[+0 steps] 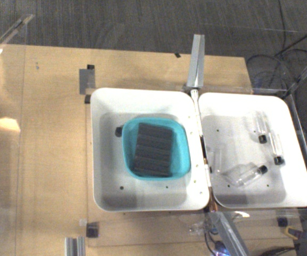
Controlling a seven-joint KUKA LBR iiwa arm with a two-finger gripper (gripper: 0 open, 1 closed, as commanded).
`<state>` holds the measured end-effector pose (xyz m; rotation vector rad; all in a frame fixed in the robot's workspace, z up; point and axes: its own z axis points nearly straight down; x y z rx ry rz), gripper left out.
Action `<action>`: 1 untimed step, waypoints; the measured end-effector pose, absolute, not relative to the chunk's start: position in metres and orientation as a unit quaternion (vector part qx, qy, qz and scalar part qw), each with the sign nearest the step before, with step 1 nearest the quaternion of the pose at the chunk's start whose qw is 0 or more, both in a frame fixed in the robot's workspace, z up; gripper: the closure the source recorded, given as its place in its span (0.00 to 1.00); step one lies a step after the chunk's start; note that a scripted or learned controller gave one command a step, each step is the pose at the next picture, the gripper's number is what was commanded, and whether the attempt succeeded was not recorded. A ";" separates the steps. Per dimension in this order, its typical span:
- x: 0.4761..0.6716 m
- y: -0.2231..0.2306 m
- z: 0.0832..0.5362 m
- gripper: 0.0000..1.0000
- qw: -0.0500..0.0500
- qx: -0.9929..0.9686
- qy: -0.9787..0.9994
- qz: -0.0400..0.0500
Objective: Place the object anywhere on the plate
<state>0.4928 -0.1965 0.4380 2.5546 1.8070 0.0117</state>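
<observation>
A turquoise plate point(182, 148) with rounded corners sits in the left white bin point(103, 159). A dark grey ribbed block point(153, 149) lies flat in the middle of the plate, its long side running front to back. A small dark object point(119, 132) pokes out at the plate's left edge.
The right white bin point(297, 191) holds three clear vials with black caps: one point(260, 128) at the back, one point(275, 149) at the right, one point(244, 174) lying near the front. A grey metal post point(196, 63) stands behind the bins. Cables lie at the right.
</observation>
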 end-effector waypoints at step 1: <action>0.489 -0.198 0.437 0.00 0.005 0.837 0.547 0.003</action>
